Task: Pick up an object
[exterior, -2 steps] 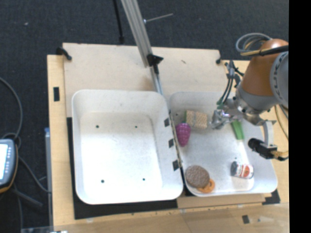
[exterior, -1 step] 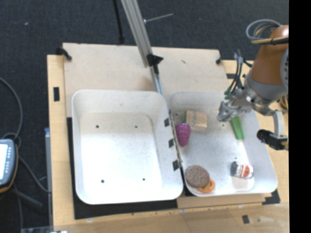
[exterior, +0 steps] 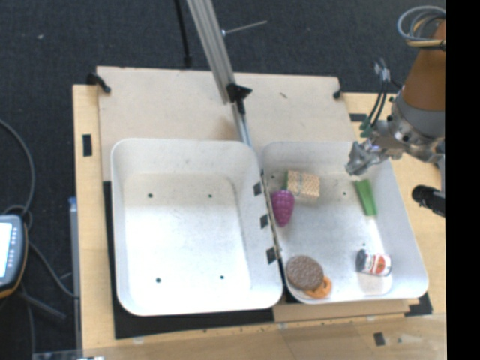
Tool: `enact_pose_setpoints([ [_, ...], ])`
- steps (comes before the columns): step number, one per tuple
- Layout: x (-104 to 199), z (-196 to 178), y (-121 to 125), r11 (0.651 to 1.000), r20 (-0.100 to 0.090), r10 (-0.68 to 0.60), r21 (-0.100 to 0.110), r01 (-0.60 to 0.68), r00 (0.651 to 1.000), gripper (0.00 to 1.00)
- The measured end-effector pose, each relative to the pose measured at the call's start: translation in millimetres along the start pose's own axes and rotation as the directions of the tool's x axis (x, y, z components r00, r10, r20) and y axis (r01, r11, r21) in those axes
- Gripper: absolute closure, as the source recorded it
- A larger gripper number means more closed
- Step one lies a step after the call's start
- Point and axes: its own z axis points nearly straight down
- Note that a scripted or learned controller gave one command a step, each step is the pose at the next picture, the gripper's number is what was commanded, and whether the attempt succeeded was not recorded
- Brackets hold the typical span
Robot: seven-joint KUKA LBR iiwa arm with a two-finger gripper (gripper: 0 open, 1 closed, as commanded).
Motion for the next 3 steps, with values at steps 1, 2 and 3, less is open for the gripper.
enact_pose_setpoints([
  [1,53.0,-6.8,-2.9,1.000,-0.003,-0.003,0.006,0.003,1.000,1.00],
  [2,111.5,-10.9,-2.2,1.000,-0.004,-0.004,0.008,0.004,1.000,1.00],
  [3,171.9,-10.2,2.2,1.000,-0.003,-0.004,0.005,0.004,1.000,1.00],
])
